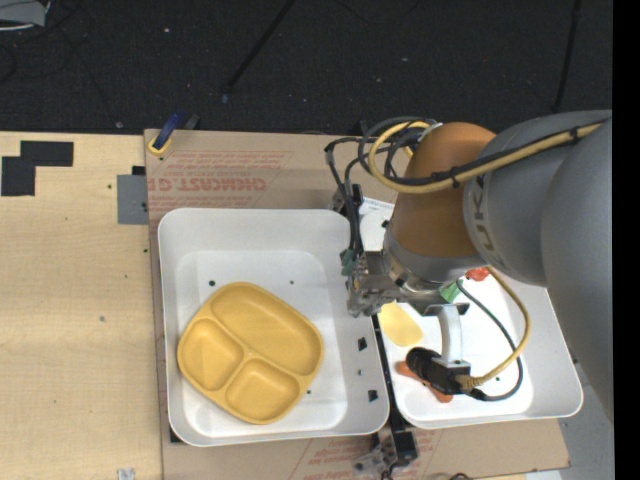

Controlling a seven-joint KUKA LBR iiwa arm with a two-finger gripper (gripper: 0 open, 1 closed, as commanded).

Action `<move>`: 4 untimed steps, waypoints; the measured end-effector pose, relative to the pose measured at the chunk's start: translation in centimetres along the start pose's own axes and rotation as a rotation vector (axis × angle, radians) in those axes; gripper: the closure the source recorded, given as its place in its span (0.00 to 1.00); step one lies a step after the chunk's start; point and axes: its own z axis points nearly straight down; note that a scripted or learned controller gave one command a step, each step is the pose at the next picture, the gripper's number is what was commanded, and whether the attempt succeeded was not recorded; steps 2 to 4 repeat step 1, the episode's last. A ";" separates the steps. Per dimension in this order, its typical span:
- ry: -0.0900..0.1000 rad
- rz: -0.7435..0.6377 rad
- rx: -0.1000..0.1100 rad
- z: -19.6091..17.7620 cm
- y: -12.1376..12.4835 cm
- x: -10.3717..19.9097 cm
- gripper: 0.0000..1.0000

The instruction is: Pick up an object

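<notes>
My gripper [366, 298] is low at the left side of the right bin [548, 388], close to the wall between the two bins. A pale yellow flat object [401, 325] lies just right of and below it; I cannot tell whether they touch. A small orange object [413, 372] lies nearer the front of that bin. A bit of green [450, 291] and a bit of red [478, 275] peek out from under the wrist. The arm hides most of the right bin.
A yellow divided plate [250, 350] fills much of the left bin [190, 238]. Brown cardboard [240, 173] lies behind the bins, with a blue and yellow tool [166, 135] at its far left corner. The big grey and orange arm [470, 208] overhangs the right bin.
</notes>
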 end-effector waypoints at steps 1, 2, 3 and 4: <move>0.001 0.000 -0.002 -2.0 0.4 4.7 1.00; 0.001 0.000 -0.002 -2.0 0.4 4.7 1.00; 0.001 0.000 -0.002 -2.0 0.4 4.7 1.00; 0.001 0.000 -0.002 -2.0 0.4 4.7 1.00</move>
